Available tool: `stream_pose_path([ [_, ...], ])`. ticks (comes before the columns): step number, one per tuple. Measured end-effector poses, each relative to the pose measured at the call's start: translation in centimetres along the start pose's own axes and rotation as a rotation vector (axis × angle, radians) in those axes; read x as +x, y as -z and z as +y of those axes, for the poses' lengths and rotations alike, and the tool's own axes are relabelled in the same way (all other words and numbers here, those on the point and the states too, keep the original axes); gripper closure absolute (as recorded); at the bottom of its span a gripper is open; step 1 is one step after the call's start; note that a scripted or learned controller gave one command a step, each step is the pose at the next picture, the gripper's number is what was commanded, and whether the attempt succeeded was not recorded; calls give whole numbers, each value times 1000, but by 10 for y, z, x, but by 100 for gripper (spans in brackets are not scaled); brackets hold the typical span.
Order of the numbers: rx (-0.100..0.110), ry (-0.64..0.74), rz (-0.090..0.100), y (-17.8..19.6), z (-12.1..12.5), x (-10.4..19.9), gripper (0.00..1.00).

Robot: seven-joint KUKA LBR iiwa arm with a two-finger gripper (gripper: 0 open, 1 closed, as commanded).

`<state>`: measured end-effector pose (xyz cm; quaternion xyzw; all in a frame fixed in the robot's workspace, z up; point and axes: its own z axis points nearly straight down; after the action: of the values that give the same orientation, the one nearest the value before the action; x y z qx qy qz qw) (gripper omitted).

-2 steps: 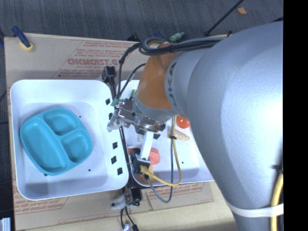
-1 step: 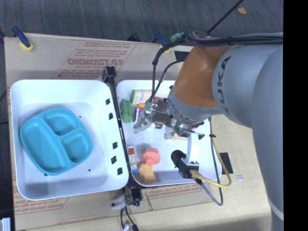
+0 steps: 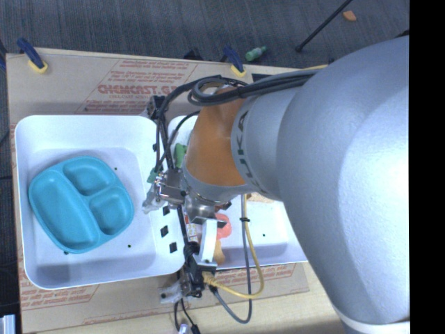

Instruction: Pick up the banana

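Note:
My arm reaches over the right bin (image 3: 274,245) and covers most of it. The gripper (image 3: 182,213) hangs below the orange wrist band, low over the right bin's left side, close to the wall between the two bins. Just right of it a small red-orange thing (image 3: 222,227) peeks out, and below that a pale yellowish piece (image 3: 220,253) that may be the banana; too little of it shows to be sure. A green thing (image 3: 179,153) shows at the arm's left edge, further back.
The left bin (image 3: 42,134) holds a blue divided plate (image 3: 80,202). A yellow cable (image 3: 243,284) loops over the right bin's front edge. Blue clamps (image 3: 33,54) hold the cardboard sheet under the bins.

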<state>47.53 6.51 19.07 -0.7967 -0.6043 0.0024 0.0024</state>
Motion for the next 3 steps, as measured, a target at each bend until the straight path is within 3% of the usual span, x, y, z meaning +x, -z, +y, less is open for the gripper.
stream_pose_path([
  [1,-18,107,5,-86,-16,80,0],
  [2,-24,242,-7,-88,-20,101,0],
  [3,-16,401,-8,-89,-22,103,0],
])
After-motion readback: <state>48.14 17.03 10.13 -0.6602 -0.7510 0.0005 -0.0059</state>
